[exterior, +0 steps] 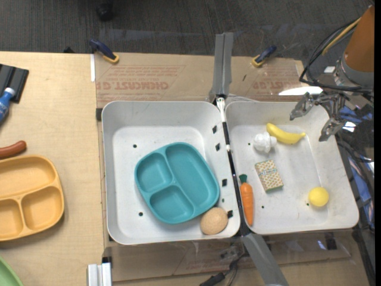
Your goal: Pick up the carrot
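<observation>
Nearest to you, at the front edge of the left bin (113, 177), you see a beige egg-shaped thing (214, 221); it touches the front corner of the teal tray (176, 182), which has three compartments and lies tilted in the middle of that bin. Take the divider (226, 154) between the two bins as your landmark. Just right of the divider, in the right bin (333, 219), the carrot (246, 200) lies along the wall with its green top pointing to the back and its orange tip to the front. It is free, nothing grips it. A little further right of the divider is a small patterned block (269, 175), and behind it a white lumpy thing (262, 142) that touches the yellow banana (285, 134). Far from the divider, near the right wall of this bin, sits a yellow ball (318, 196).

You find the hand (318, 118) over the back right corner of the right bin, well apart from the carrot. Its fingers are spread wide and there is nothing between them. Above it you see the orange band (362, 40) of the arm.

Far left of the divider, on the table (53, 106), lies an orange tray (27, 198) with compartments, and behind it a brown sausage-shaped thing (12, 149)
</observation>
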### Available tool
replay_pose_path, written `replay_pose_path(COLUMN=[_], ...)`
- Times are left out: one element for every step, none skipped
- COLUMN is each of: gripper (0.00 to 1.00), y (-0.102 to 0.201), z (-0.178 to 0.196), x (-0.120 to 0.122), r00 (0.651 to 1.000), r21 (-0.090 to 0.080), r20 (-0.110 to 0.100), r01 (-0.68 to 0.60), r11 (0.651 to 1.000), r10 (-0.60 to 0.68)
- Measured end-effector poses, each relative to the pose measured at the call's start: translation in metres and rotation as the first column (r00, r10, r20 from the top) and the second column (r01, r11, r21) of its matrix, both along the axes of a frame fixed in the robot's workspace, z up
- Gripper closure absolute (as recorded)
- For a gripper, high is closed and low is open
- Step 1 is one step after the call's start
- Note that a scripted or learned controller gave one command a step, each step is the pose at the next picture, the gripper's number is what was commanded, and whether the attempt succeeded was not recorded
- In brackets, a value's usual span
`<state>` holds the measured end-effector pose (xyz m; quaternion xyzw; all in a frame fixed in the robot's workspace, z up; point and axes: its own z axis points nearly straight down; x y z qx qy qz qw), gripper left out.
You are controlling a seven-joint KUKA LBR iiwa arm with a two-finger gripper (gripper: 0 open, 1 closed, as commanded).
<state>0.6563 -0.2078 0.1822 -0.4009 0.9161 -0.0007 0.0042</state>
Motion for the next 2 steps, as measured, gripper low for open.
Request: replay_pose_path(gripper=[0.0, 0.0], y=[0.047, 0.097], z=[0.051, 0.159], x=[0.004, 0.004], r00=[0.978, 0.937], r21=[0.002, 0.002], r20=[-0.001, -0.001], r01=[0.209, 0.348], r11=[0.978, 0.937], r10=[-0.209, -0.348])
